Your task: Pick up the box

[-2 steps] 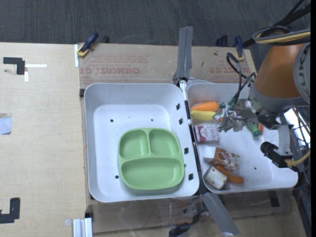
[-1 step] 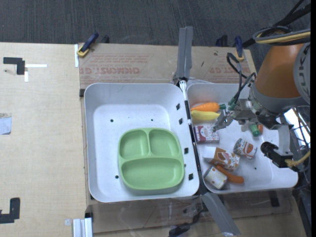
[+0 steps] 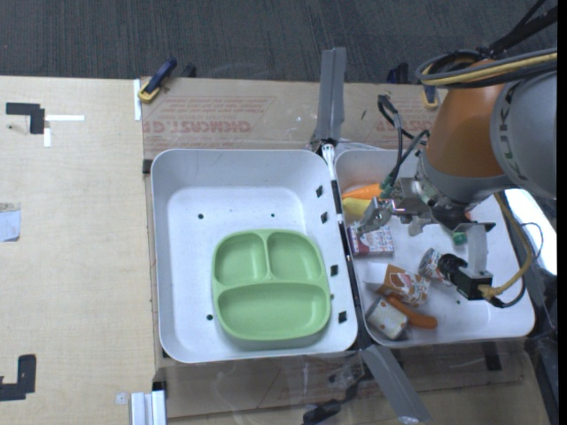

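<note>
The box is lying in the right bin, hard up vs the divider side, near the bin's left wall; it's a small pinkish-purple carton w/ pale print, sitting flat or close to it. The gripper is hovering right over its upper edge, metal fingers pointing down-left, but the view isn't showing the jaw gap clearly, so can't tell if it's released, clenched, or grasping anything. No sign the carton is actually betw. the fingers.

Just above the box, something yellow and something orange are crowding in, partly under the wrist. Further down the bin, an orange-and-white packet is lying near the middle, w/ a carrot-like orange stick and a whitish lump below it, well apart from the box. A black cable fitting is dangling beside them.

The left bin is holding a green divided plate, not involved.

Risks, as I'm judging them: box is so near the wall that one finger may be landing on the rim or divider instead of beside the carton, giving a miss. The yellow item is close enough to get pinched along w/ it or nudge it off-line. If the grip is only catching an upper corner, the carton could be pivoting out on the lift. Loose cabling near the wrist might also be snagging on bin contents.
</note>
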`<state>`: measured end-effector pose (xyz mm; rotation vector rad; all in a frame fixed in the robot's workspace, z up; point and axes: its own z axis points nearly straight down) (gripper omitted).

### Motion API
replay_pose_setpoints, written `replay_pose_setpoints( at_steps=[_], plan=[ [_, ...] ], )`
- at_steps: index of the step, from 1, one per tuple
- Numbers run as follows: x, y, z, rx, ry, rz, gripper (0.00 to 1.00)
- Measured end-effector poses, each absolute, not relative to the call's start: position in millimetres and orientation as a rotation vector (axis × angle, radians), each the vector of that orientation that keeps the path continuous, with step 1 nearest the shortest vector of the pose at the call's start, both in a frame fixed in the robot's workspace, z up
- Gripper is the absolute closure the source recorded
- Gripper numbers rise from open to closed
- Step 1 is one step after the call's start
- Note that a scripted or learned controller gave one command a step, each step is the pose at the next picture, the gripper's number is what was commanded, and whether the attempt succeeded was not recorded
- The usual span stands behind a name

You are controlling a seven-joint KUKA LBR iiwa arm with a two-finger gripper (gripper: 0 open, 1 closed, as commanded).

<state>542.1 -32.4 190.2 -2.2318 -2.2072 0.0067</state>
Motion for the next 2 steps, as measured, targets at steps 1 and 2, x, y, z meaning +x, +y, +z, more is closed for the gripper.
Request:
replay_pose_setpoints(
  at_steps=[1,2],
  plan=[
    [580.2,-45,259,-2.432,-1.99,0.005,0.0],
    [542.5,-101,166,-2.442,-1.973,0.007,0.0]
  ],
)
